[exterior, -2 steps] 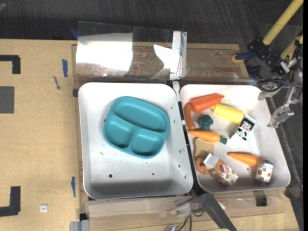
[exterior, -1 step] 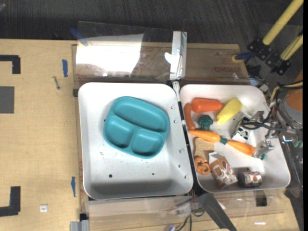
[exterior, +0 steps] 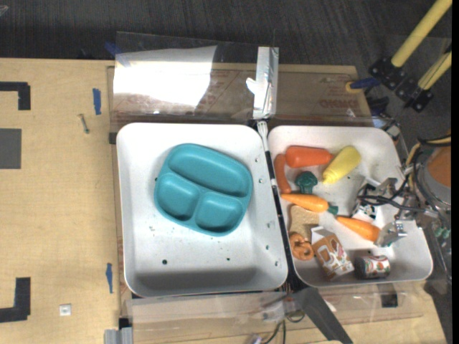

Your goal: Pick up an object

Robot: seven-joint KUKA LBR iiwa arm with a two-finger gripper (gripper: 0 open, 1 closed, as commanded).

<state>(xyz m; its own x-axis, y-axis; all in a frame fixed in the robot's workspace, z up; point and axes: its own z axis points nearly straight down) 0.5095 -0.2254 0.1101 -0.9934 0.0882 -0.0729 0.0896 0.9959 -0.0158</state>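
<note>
— Two bins sit side by side on your worktop [exterior: 57,192], and that split seems deliberate: one holds the loose pieces, the other gives you room to set things down. The left bin [exterior: 136,264] carries a teal divided plate [exterior: 203,187], lying flat near its middle.

— And the right bin [exterior: 416,264]?

— That is where your pickable things are, crowded together. Biggest first: a yellow bottle [exterior: 341,163] lies tilted near the back, touching an orange pepper-like piece [exterior: 307,155]. A carrot [exterior: 310,203] lies across the middle, a second carrot [exterior: 358,228] to its right. Toward the front you have a small printed box [exterior: 331,255], a pretzel [exterior: 300,247] just beside it, and a small can [exterior: 376,266] on its side.

— Where is the gripper [exterior: 384,210]?

— Low over the right side of that bin, close to the second carrot. Cables and metal parts clutter the spot, so you cannot tell how it is set, nor whether it has anything.

— So the pick?

— Judge it not yet done; every piece looks to rest in the bin.
</note>
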